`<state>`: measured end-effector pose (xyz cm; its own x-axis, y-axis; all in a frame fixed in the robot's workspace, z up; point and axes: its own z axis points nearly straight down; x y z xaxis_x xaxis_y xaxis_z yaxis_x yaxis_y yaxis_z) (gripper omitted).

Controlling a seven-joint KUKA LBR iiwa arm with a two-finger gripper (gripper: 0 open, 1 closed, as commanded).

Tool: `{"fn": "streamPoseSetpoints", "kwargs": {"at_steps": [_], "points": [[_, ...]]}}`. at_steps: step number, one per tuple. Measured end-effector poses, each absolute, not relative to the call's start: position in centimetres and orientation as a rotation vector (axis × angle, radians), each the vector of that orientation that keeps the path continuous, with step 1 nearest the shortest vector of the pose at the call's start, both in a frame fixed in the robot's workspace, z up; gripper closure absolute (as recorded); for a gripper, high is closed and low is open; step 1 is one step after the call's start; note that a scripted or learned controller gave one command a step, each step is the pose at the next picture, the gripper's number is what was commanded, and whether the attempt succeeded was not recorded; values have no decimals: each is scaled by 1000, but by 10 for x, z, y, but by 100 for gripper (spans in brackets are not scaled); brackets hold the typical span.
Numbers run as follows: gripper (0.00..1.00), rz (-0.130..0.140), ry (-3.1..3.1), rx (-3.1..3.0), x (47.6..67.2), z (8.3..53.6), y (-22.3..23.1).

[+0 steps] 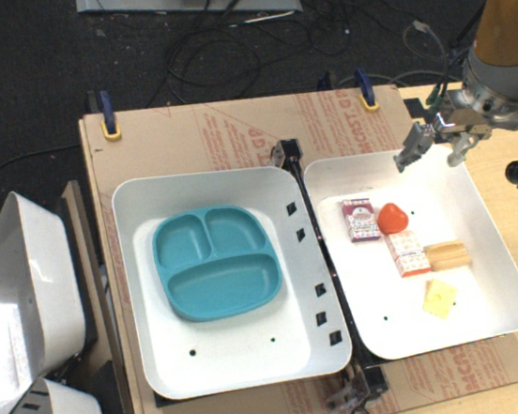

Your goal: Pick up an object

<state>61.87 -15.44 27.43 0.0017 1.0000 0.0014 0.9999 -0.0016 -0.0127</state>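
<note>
1. The pincer [431, 145] hovers at the upper right of the frame, over the far rim of the right bin [509, 310], its fingers apart and holding nothing.
2. The nearest candidates, a pink carton [361, 219] and a red-orange piece [392, 219], lie in that bin, below and left of the pincer.
3. The carton's long axis runs up-down in the frame.
4. Judged next: travel down-left, then descend.
</note>
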Motion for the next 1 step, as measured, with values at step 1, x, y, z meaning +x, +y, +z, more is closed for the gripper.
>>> {"fn": "streamPoseSetpoints", "kwargs": {"at_steps": [1], "points": [[0,1,-2223,-2220,621,282,-154]]}}
